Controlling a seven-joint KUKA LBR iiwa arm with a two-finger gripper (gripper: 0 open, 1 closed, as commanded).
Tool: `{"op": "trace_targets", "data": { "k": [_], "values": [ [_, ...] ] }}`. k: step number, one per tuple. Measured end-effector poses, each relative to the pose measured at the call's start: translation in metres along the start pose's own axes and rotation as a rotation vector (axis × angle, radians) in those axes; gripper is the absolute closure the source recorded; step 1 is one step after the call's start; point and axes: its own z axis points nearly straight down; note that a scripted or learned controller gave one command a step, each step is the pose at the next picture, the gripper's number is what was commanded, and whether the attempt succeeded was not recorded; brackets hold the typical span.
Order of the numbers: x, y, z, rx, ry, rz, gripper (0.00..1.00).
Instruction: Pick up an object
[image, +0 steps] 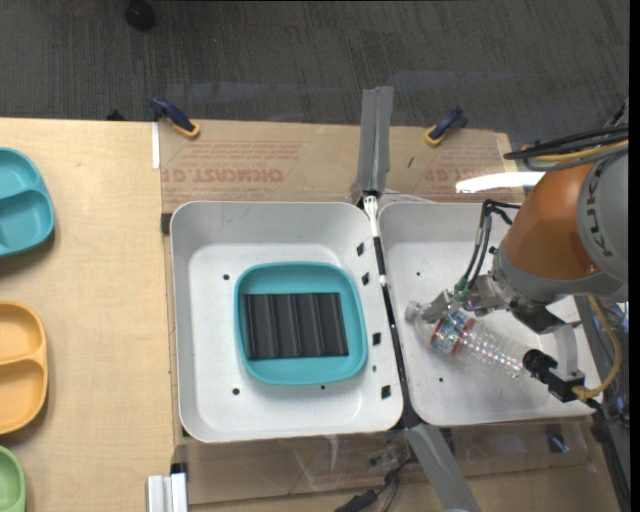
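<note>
Two white bins (200, 300), one teal tray (298, 372), perhaps one clear bottle (480, 345).

Both bins (200, 400) are plain white. A teal tray (300, 372) with a dark grey ribbed inner panel sits in the left bin. A clear plastic bottle (480, 345) with a dotted texture and a red-and-blue label lies in the right bin. The arm (550, 235) is grey with an orange band. The table (90, 200) is pale wood, with brown cardboard (270, 165) printed in faded red lettering.

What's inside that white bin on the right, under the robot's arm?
A clear plastic bottle lies on its side in the right bin, with the gripper at its cap end. The arm covers the bin's far right part, so anything beneath it is hidden.
</note>
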Motion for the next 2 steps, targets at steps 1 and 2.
{"op": "trace_targets", "data": {
  "k": [1, 2],
  "values": [
    [0.0421, 0.0078, -0.0829, 0.044, 0.007, 0.08, 0.0],
    [0.0408, 0.0085, -0.0908, 0.046, 0.005, 0.078, 1.0]
  ]
}}
